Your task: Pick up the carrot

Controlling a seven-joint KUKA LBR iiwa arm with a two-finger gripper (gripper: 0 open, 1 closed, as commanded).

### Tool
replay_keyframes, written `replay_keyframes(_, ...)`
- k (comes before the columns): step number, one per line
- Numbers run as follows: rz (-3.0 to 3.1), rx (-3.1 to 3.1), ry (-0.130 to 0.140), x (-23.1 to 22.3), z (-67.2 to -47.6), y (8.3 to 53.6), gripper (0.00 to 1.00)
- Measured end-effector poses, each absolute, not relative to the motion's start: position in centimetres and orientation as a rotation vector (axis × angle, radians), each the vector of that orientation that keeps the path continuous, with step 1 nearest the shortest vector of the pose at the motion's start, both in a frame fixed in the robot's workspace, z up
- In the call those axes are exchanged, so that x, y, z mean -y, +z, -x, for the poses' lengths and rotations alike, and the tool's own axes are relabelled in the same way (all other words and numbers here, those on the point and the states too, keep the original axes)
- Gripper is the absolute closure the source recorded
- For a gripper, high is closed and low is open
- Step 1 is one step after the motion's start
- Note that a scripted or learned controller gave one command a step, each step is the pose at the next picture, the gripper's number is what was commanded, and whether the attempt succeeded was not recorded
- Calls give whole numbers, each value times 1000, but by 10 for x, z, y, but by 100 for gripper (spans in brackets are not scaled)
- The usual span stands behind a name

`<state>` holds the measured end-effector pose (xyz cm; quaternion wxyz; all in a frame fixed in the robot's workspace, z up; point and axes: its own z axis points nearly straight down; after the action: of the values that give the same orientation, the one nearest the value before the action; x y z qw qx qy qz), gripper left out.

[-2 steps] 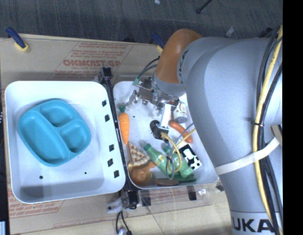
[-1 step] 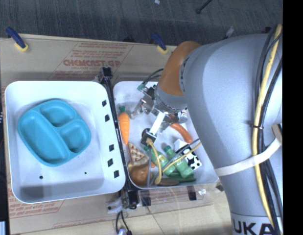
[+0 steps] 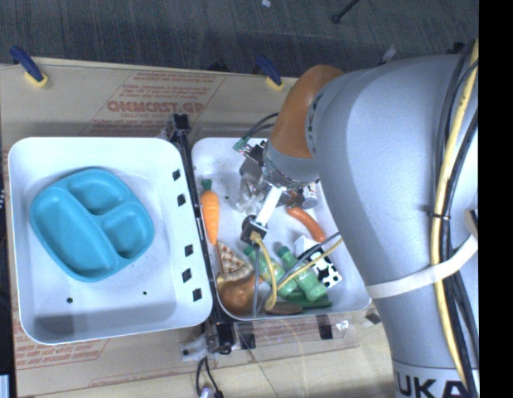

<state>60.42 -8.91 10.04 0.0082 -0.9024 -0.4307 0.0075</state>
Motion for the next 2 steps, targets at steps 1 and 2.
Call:
replay_keyframes(1,2713,1571,4,27,-544,194,100)
replay_keyframes(2,2683,1620,17,-62,-500,190,100)
